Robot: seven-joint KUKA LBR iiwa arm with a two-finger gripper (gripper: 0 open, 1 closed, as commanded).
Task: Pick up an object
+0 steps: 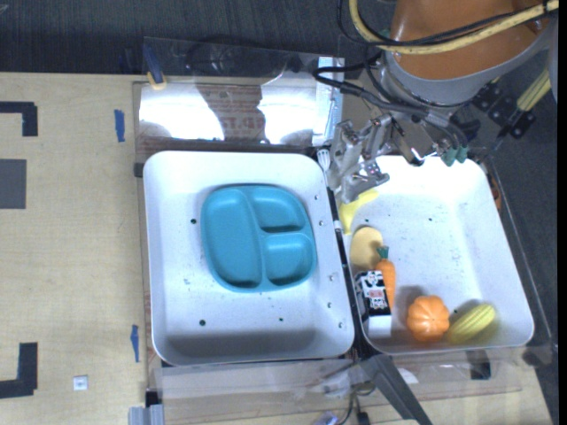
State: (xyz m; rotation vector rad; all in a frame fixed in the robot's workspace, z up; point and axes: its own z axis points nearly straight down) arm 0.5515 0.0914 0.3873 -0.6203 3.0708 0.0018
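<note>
My gripper (359,165) hangs over the far left corner of the right bin (461,211), near the wall between the two bins. Just below it a yellow piece (357,209) lies against that wall, apart from the gripper as far as I can see. Further down the same wall sit a yellow round fruit (364,246), a small carrot (386,274) and a black-and-white box (375,296). An orange pumpkin (427,317) and a yellow-green squash (472,321) rest at the near edge.
The left bin (168,308) holds a blue divided plate (260,235). A shiny foil-like sheet (230,109) lies behind the left bin. The arm's orange body and cables (461,16) loom over the far right corner.
</note>
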